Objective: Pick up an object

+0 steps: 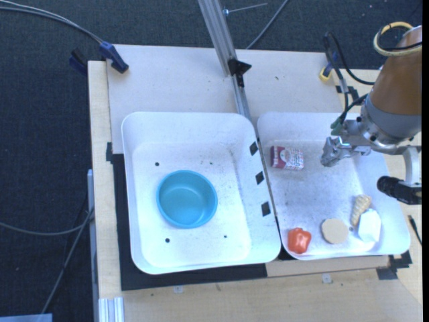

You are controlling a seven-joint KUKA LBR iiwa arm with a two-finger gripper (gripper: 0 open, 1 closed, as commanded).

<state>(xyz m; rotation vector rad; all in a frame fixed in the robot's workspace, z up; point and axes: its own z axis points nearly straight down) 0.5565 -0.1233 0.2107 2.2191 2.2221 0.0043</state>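
Red pepper (299,239) front; red-white packet (287,157) near fingers (328,154).

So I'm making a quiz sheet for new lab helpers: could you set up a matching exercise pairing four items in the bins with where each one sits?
Things:
1. blue bowl
2. red-and-white packet
3. red pepper toy
4. round tan biscuit

Places:
A. right bin, near front rim, closest to the divide
B. left bin, middle
C. right bin, far end, just left of the gripper
D. right bin, front, between a red item and a white one

Pairs: 1-B, 2-C, 3-A, 4-D
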